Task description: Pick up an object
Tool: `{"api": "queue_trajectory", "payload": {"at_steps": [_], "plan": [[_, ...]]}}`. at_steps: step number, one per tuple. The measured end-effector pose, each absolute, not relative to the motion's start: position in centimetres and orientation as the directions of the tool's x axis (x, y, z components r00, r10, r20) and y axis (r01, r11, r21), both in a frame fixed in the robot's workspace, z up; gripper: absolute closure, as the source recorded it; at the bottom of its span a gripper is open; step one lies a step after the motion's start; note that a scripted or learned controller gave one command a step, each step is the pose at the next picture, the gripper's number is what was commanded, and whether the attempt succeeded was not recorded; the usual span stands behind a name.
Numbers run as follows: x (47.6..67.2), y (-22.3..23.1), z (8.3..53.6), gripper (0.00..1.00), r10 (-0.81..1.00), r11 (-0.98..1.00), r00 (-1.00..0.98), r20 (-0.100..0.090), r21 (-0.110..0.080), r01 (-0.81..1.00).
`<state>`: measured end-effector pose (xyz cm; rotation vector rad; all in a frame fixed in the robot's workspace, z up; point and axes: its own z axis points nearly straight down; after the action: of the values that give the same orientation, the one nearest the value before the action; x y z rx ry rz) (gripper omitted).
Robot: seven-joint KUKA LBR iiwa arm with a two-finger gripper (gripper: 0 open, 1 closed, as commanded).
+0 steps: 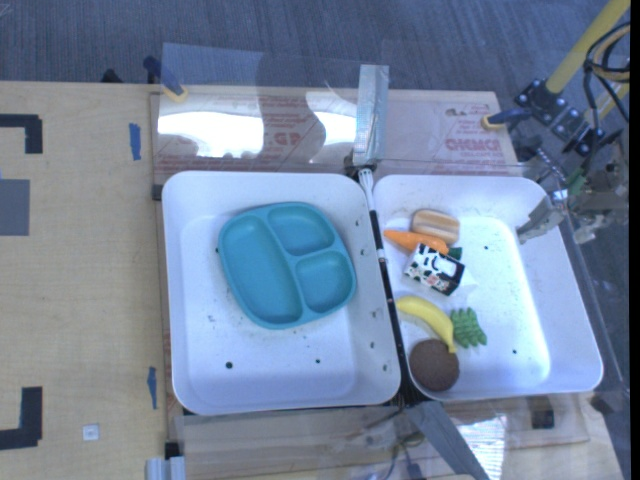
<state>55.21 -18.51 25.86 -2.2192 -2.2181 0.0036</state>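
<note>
1. One blue divided plate (pixel 288 264) is lying in the left bin (pixel 190 368).
2. Six food toys are sitting in the right bin (pixel 560 358): hot dog (pixel 435 224), carrot (pixel 414 240), cow-print carton (pixel 432 268), banana (pixel 425 316), green sprig (pixel 467 327), brown ball (pixel 434 364).
3. Both bins are resting on a tan bench (pixel 80 288).

Bench (pixel 80 268) under two white bins (pixel 200 368)

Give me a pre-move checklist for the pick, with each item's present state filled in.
1. Things to pick lie in the right bin: ok; hot dog, carrot, carton, banana, broccoli, brown ball.
2. Gripper over the right bin: ok, at its upper right rim.
3. Gripper holds nothing yet: cannot tell.
4. Target stands free: not ok; things crowd along the left wall, several touching.
5. Blue tray out of the way: ok, in the left bin.
</note>
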Motion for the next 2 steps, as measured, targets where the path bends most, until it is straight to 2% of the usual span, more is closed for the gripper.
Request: {"api": "queue_trajectory", "payload": {"at_steps": [1,2], "plan": [[57.1,-12.3,13.3,0.0,0.995,-0.101,0.101,0.001,-0.006,0.995],[59.0,-11.1,10.5,0.0,0.996,-0.088,0.088,-0.001,0.002,0.996]]}}
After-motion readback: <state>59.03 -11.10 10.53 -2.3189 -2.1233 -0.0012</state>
